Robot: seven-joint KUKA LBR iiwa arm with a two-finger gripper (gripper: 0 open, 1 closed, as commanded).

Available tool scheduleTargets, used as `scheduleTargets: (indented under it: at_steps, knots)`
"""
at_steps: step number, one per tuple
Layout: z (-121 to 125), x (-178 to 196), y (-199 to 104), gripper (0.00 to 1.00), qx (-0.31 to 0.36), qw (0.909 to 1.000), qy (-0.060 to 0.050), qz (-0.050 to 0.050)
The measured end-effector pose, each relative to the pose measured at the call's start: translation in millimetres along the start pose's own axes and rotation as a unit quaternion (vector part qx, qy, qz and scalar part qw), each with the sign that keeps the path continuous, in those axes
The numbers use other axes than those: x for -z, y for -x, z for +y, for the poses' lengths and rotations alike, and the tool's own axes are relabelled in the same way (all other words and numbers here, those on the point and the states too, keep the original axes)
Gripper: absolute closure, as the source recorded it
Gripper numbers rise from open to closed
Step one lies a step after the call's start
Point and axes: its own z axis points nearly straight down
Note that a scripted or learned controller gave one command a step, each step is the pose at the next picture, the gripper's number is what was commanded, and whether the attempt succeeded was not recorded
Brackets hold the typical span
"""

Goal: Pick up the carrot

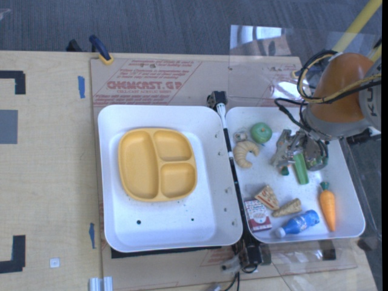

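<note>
The carrot (327,207) is orange with a green top and lies lengthwise near the right wall of the right bin (351,180), its tip towards the front. My gripper (290,155) hangs low over the middle of that bin, up and to the left of the carrot and apart from it. A green stick-shaped item (301,168) sits right against the gripper's lower right side. I cannot tell whether it is held.
The right bin also holds a green apple (261,132), a croissant (245,153), a cracker piece (267,197), a cone-shaped snack (287,208), a red-and-white carton (257,216) and a blue bottle (299,223). A yellow divided plate (159,163) lies in the left bin (163,229).
</note>
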Motion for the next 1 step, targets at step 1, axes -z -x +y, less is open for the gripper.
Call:
scheduleTargets:
  at_steps: [1]
  knots:
    - [-85.1, 111.1, -9.2, 1.0, 0.121, 0.9926, -0.002, 0.001]
